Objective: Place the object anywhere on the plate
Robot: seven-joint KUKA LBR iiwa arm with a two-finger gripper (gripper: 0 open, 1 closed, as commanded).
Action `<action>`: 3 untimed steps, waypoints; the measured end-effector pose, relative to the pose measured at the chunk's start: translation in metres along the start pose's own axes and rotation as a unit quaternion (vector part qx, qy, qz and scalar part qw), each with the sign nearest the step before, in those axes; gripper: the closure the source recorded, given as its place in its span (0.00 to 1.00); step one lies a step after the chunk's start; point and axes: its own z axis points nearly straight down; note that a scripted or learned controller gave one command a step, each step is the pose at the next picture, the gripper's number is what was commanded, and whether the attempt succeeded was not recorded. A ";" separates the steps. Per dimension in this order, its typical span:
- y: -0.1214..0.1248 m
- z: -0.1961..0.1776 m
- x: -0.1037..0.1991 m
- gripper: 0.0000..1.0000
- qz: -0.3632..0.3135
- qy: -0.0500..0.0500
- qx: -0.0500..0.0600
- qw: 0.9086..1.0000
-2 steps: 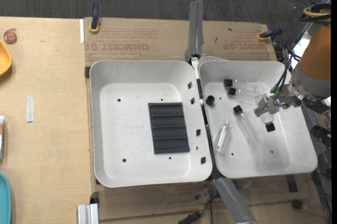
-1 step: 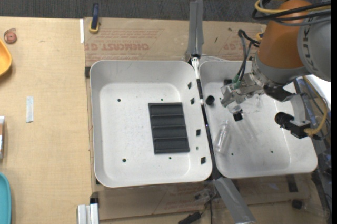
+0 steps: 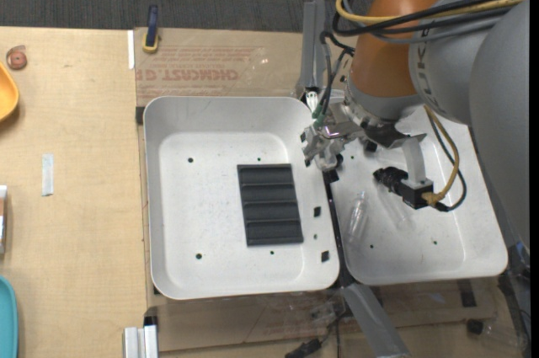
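Observation:
A black ribbed rectangular plate (image 3: 269, 205) lies flat in the middle of the left white bin (image 3: 168, 179). A small clear, glassy object (image 3: 358, 215) lies in the right white bin (image 3: 455, 255), near its left wall. My gripper (image 3: 324, 152) hangs over the seam between the two bins, above and to the right of the plate's top right corner and up-left of the clear object. The wrist and cables hide its tips, and I see nothing held in it.
The grey arm with its orange band (image 3: 396, 19) covers the upper right of the right bin. A black cable connector (image 3: 408, 186) dangles over that bin. Brown cardboard (image 3: 219, 66) lies behind the left bin, and a wooden bench top (image 3: 67, 179) stretches to the left.

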 end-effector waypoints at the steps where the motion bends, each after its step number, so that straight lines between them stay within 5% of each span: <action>1: -0.037 0.000 0.061 1.00 0.040 0.000 0.001 0.999; 2: 0.038 -0.046 0.082 1.00 0.093 -0.001 0.000 0.996; 3: 0.009 -0.124 0.120 1.00 0.033 -0.001 0.000 0.999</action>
